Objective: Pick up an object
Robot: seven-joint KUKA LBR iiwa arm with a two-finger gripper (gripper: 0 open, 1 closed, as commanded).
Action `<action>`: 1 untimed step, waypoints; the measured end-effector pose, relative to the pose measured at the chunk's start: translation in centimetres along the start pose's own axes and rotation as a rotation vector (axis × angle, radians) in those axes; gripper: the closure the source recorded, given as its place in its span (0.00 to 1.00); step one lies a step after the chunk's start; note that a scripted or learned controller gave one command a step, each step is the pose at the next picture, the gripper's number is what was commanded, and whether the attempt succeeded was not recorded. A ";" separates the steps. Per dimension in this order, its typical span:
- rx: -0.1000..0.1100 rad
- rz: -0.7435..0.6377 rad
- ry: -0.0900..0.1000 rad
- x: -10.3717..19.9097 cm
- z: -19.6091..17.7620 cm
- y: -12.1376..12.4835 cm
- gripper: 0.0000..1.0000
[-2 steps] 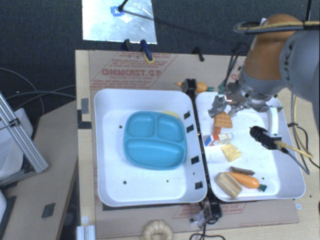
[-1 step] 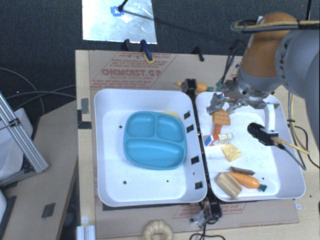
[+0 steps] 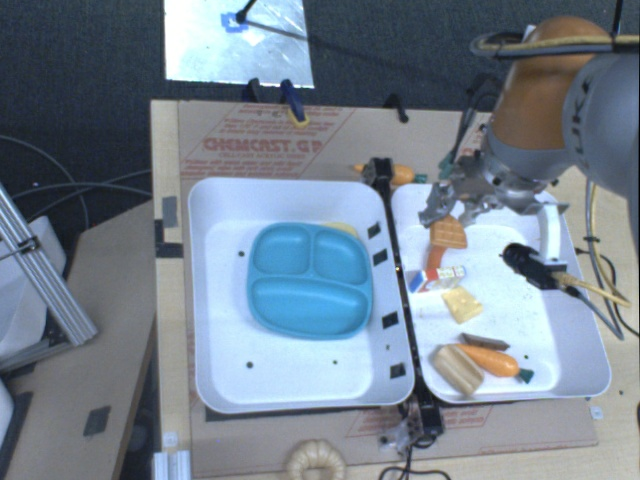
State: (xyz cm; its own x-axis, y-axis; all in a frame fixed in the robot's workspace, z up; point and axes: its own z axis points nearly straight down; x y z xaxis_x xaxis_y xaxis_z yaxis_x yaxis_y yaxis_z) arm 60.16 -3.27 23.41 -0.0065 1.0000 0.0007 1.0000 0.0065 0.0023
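hand [image 3: 447,206] over right bin [image 3: 585,363] | waffle piece [image 3: 449,234] just below

The arm [image 3: 570,88] comes in from the right side of the view, up near the top corner. It's a chunky grey body with the orange band sitting high on it, and the wrist bends down and to the left from there. Cables and hoses loop around the upper part and trail off the right side. The gripper [image 3: 440,208] hangs low at the end of the wrist, angled toward the left and slightly down, metal bits and brackets clustered around it. Can't really make out from this angle how its business end is set, it's all a grey blur of hardware there.
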 end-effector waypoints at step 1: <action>0.000 0.000 -0.002 0.6 1.4 1.2 1.00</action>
